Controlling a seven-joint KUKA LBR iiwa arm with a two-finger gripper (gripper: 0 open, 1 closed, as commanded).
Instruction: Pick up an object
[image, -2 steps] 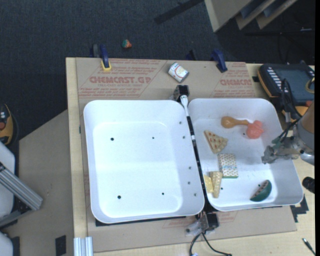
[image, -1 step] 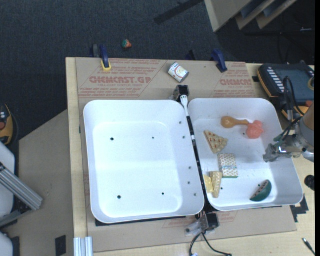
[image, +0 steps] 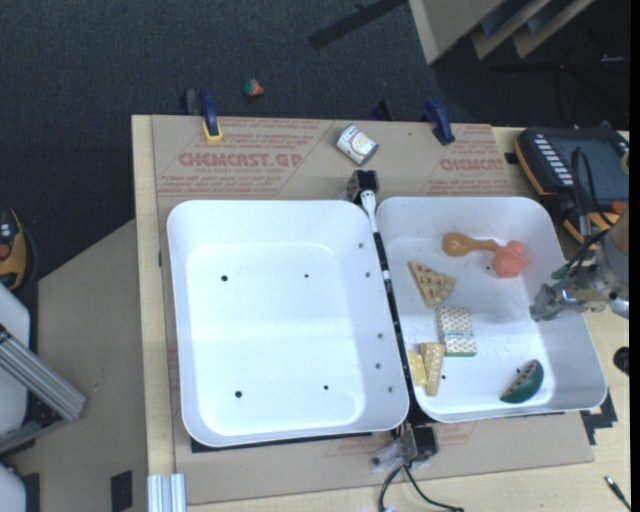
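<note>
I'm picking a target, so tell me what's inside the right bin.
The right bin holds a tan spoon, pink ball, waffle wedge, patterned square, yellow piece and watermelon slice. The claw covers part of its right side.

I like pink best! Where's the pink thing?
The pink thing lies in the right bin, near its far right corner, touching the tan spoon-shaped toy.

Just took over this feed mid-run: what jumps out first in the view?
The right bin holds all the clutter: a pink ball beside a tan spoon at the far end, waffle-like pieces mid-bin, and a watermelon slice in the near right corner. The gripper sits at that bin's right rim. The left bin shows bare white.
</note>
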